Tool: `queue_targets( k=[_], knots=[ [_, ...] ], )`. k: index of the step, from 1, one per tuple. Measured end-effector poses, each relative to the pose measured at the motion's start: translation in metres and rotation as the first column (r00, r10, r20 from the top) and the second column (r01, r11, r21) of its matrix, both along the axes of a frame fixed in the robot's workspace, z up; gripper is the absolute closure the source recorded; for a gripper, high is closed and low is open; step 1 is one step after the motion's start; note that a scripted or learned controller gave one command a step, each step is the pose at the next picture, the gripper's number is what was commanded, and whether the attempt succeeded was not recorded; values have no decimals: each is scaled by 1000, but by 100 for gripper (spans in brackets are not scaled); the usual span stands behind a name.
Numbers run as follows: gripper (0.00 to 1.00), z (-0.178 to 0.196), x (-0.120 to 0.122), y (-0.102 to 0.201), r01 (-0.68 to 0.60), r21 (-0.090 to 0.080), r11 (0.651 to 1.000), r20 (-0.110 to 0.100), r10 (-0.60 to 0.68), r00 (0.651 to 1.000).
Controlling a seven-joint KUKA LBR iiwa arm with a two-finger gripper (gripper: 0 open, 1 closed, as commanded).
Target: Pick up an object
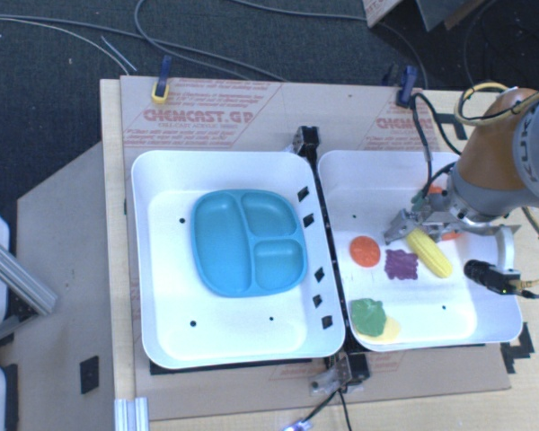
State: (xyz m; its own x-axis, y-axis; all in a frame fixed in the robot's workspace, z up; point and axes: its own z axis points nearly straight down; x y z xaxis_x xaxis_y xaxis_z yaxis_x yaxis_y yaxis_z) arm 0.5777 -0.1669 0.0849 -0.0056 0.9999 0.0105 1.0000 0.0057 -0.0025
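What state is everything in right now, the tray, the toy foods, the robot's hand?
Blue tray: lying flat in the left bin, compartments bare.
Yellow corn: lying in the right bin, right by the gripper.
Purple toy: lying loose, touching the corn.
Orange toy: lying loose, apart from the purple one.
Green toy: resting against a pale yellow piece.
Gripper: low over the corn; grip unclear.

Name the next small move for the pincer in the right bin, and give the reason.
Probably a short drop straight down onto the yellow corn. The pincer sits right at the corn's upper end, nearer to it than to the purple piece or the orange ball. I see nothing held between its fingers yet.
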Motion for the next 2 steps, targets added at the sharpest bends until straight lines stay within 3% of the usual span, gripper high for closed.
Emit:
queue_targets(
  k=[1, 2],
  knots=[
    [100, 11, 0, -3, 2, -6, 1000, 2, -2, 1000],
    [100, 75, -2, -6, 5, -12, 1000, 10, -5, 1000]
  ],
)
